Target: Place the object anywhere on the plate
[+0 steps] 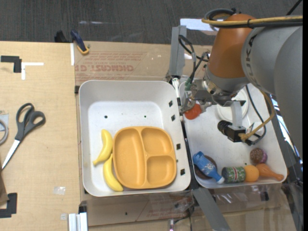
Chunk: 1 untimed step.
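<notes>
Small red-orange object at the jaws, right bin

You see a rounded, tomato-like red object (193, 111) just under the jaws (195, 101) in the upper left of the right bin (211, 143); their spread you cannot tell. The orange plate (144, 157), three-sectioned, sits lower centre beside two bananas (107, 162).

We see a light wood bench top (38, 143) on the left, with black-handled scissors (21, 126) lying on it and black tape marks (12, 64) near its upper edge. A brown cardboard sheet (120, 61) with reversed printing lies behind the bins. Beyond the bench we note a dark grey carpeted floor (96, 8), evenly lit, without hard shadows.
</notes>
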Available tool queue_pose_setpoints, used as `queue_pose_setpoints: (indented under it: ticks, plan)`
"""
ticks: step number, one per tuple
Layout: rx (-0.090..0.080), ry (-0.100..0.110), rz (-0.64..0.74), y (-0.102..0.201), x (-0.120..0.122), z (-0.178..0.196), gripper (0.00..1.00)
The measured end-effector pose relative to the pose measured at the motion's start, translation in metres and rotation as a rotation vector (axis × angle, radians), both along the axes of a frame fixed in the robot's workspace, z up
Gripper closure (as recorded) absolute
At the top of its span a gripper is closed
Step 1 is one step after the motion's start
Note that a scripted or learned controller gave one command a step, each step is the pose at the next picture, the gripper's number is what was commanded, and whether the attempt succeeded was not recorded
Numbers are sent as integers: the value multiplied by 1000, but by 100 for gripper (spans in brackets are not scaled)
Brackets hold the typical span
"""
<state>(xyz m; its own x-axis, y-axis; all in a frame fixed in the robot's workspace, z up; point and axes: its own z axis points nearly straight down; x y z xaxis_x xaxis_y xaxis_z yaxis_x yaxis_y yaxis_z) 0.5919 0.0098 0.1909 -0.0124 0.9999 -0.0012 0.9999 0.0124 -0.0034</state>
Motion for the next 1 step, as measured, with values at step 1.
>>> queue_pose_setpoints:
  ticks: [1]
  plan:
    - [0, 1, -26, 63, -89, 0, 100]
